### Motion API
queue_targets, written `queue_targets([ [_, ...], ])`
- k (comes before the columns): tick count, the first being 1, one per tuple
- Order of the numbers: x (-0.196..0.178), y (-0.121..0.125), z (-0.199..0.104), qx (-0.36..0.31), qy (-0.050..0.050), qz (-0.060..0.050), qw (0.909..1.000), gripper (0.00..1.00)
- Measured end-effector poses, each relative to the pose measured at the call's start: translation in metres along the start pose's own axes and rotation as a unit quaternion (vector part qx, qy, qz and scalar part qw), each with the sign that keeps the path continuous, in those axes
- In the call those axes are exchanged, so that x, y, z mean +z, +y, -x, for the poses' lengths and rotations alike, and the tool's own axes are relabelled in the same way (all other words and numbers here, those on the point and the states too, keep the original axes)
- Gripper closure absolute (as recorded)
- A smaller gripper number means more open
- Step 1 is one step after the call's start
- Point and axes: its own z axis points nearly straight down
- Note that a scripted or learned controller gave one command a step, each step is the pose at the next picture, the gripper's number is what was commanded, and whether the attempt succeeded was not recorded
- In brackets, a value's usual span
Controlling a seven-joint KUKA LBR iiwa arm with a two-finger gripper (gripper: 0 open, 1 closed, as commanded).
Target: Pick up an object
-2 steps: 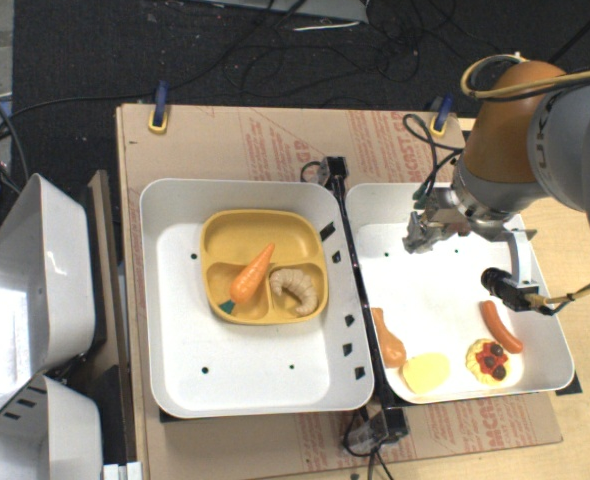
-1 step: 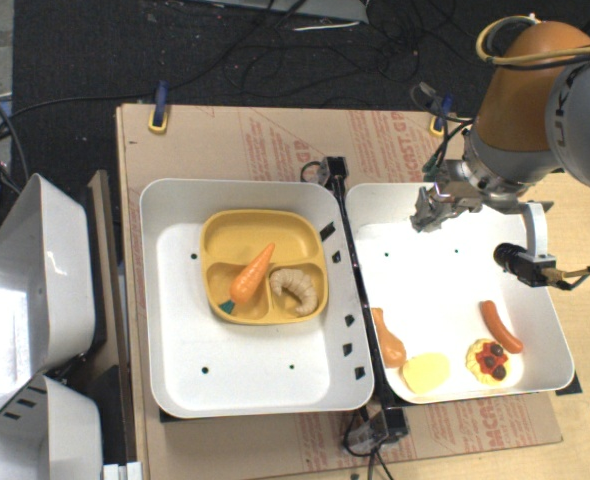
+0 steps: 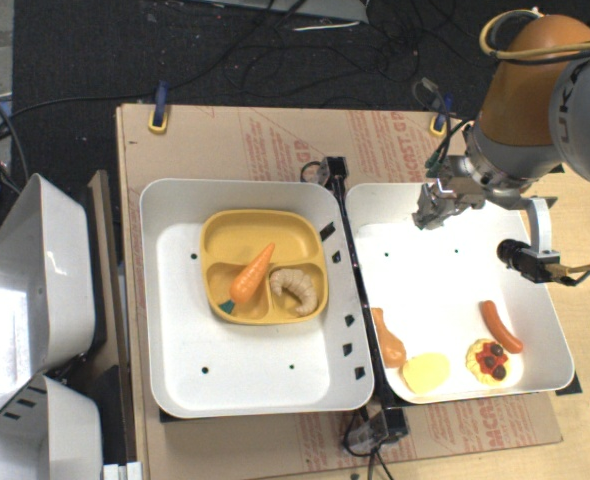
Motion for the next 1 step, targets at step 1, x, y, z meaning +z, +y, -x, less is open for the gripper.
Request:
queue_targets([
  [1,-0.0094,0.0039,-0.0496,-0.002,0.001,0.0,1.0,1.0],
])
